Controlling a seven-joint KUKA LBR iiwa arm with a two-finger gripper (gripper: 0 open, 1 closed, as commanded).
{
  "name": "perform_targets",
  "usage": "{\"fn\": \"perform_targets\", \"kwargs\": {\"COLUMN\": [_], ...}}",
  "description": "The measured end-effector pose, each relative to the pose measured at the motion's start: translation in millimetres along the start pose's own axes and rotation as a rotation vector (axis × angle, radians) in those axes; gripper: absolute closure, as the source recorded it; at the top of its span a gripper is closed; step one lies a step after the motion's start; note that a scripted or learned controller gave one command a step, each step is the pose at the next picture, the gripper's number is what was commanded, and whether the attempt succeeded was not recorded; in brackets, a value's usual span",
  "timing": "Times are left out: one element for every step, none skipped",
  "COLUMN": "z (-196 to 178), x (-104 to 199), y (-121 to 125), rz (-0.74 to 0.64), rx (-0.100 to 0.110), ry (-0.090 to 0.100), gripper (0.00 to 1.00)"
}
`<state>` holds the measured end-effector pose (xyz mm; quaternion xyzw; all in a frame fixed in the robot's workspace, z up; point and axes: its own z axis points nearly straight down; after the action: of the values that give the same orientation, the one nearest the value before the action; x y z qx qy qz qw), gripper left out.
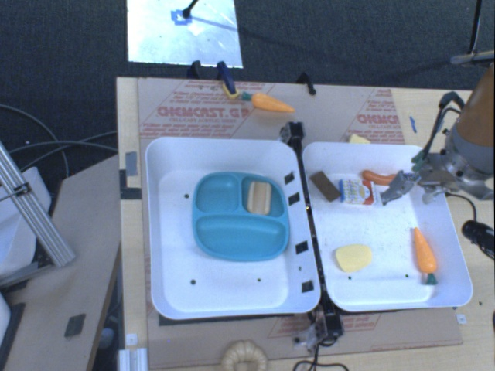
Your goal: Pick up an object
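Observation:
My gripper (414, 190) hangs over the right side of the right bin (387, 296), fingers spread open with nothing between them. Just left of its left fingertip (393, 190) lie an orange-red toy (374, 176) and a white packet (352, 190). A brown block (325, 185) sits further left. A carrot (423, 253) lies near the bin's right front corner, below the gripper. A pale yellow piece (353, 258) rests at the bin's front middle.
The left bin (166, 207) holds a blue divided plate (232, 234) with a tan slice (258, 198) in its upper right compartment. A second carrot (268, 102) lies on the cardboard behind the bins. A small yellow item (358, 139) sits at the right bin's back rim.

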<state>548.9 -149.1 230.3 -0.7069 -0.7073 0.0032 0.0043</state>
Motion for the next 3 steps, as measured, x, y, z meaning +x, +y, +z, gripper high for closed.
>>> {"fn": "perform_targets", "kwargs": {"z": [-7, 50, 110], "x": [0, 4, -1], "y": [2, -6, 0], "rz": [-0.003, -0.001, -0.001], "rx": [-0.012, -0.007, -0.008], "ry": [-0.002, -0.001, -0.001], "gripper": [0.0, 0.0, 0.0]}}
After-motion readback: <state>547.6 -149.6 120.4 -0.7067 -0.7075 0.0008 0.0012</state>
